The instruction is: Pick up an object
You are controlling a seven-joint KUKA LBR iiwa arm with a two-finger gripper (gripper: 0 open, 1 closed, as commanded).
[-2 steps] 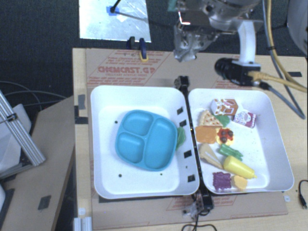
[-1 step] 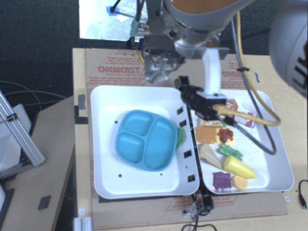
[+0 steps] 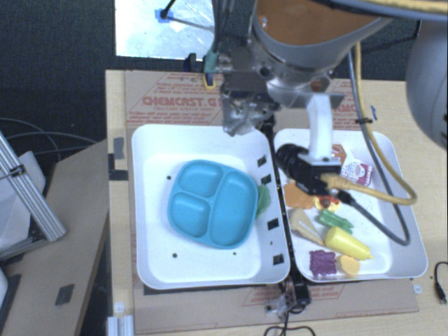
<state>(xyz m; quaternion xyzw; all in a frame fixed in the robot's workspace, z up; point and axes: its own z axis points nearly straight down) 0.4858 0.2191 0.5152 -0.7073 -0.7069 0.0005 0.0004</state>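
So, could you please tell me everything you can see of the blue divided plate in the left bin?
The blue divided plate is a light blue, rounded-square dish that looks like smooth plastic. It has three recessed compartments: two smaller ones on its left side and a larger one on its right. It lies flat, right side up, turned slightly askew, on the floor of the left bin, toward that bin's right half. Its compartments hold nothing. A green item peeks out from under its right edge, touching it.
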